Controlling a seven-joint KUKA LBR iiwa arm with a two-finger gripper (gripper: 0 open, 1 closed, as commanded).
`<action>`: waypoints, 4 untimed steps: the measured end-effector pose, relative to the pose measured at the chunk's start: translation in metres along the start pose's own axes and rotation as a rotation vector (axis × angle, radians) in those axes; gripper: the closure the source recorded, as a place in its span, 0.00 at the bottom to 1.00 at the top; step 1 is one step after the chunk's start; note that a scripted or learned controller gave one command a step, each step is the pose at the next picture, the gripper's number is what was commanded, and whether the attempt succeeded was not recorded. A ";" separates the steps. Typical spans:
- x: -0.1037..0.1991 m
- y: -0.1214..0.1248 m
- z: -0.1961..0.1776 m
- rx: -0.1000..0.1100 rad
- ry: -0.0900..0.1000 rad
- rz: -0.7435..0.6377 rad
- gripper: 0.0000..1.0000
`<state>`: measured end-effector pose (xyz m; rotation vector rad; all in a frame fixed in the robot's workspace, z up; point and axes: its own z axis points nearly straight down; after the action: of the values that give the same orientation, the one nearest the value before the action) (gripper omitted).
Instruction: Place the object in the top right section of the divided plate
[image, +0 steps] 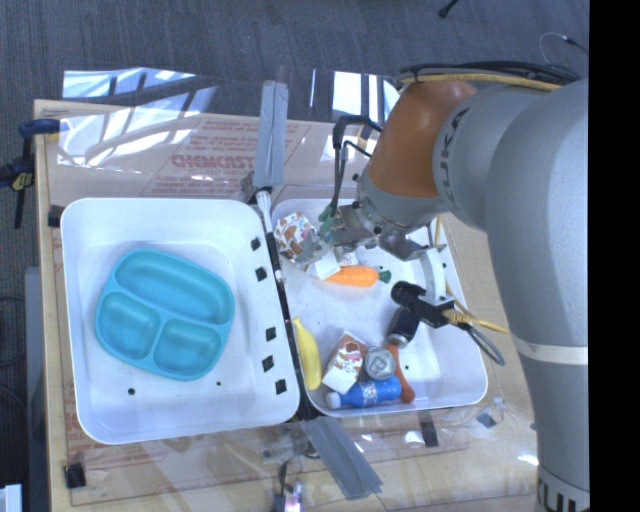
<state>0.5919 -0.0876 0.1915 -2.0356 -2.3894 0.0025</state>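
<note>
A blue divided plate (165, 313) with three sections lies in the left white bin (90, 230). My gripper (337, 238) hangs low over the far end of the right bin (462, 345), under the grey arm with its orange band. Just left of the gripper sits a round brown-and-white patterned object (295, 232). An orange carrot (355, 277) lies just in front of the gripper, with a small white-and-green piece (327, 267) beside it. I see nothing clearly held.
In the near half of the right bin lie a yellow banana (307, 352) along the left wall, a snack packet (345, 362), a round silver item (380, 361) and a blue bottle (368, 393). A grey divider bar (270, 130) runs between the bins at the back.
</note>
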 end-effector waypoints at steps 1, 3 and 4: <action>0.107 0.030 0.000 -0.001 0.000 -0.073 1.00; 0.125 0.022 -0.030 0.000 -0.001 -0.252 1.00; 0.125 0.022 -0.030 0.000 -0.001 -0.252 0.00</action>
<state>0.5938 0.0397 0.2220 -1.7194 -2.6274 0.0032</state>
